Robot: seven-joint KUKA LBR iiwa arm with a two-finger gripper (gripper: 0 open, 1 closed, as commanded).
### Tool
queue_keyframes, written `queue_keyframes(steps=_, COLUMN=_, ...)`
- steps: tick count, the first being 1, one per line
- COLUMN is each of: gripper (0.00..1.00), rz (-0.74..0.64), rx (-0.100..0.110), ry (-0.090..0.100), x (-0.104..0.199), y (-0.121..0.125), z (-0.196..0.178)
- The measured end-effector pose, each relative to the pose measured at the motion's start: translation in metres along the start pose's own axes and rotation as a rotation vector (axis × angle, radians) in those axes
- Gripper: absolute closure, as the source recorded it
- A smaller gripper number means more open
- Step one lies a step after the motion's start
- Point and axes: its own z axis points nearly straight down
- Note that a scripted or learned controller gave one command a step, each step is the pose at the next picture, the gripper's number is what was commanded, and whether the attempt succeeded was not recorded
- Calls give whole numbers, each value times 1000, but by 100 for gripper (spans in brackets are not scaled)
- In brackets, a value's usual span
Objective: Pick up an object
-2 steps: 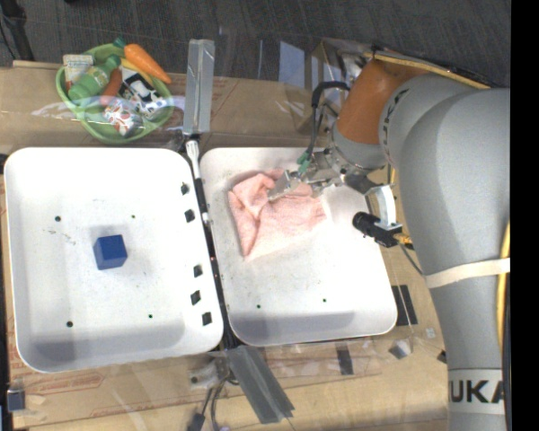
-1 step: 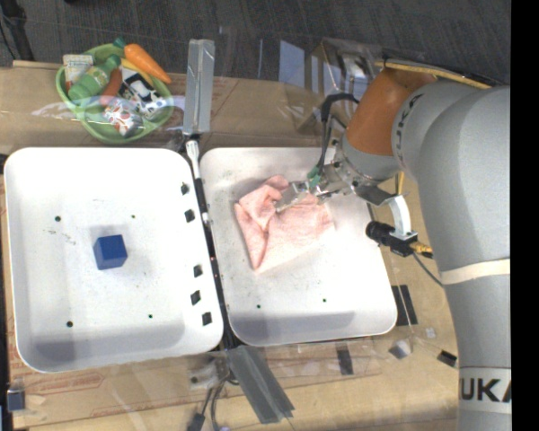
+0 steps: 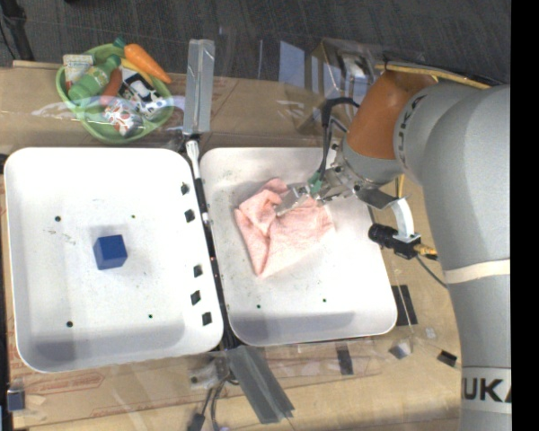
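A crumpled pink cloth lies in the right bin, toward its upper middle. My gripper reaches in from the right and sits at the cloth's top edge, its metal fingers pointing left and down onto the fabric. The cloth rests flat on the bin floor. A blue cube sits in the left bin, left of centre, far from the gripper.
A green bowl holding toy vegetables and small packets stands behind the left bin. The grey arm with its orange band covers the right bin's far right corner. A metal divider runs between the bins.
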Motion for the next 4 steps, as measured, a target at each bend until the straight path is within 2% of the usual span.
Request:
queue_keyframes(steps=1, gripper=0, rz=-72, rx=0, ry=0, x=0, y=0, z=0)
queue_keyframes(steps=2, gripper=100, rz=-75, rx=1, ry=1, x=1, y=2, z=-9)
queue_keyframes(steps=3, gripper=100, rz=-85, rx=-1, ry=-2, x=44, y=-62, z=-1)
queue_keyframes(steps=4, gripper=100, rz=183, rx=2, ry=-2, x=75, y=-36, z=-119)
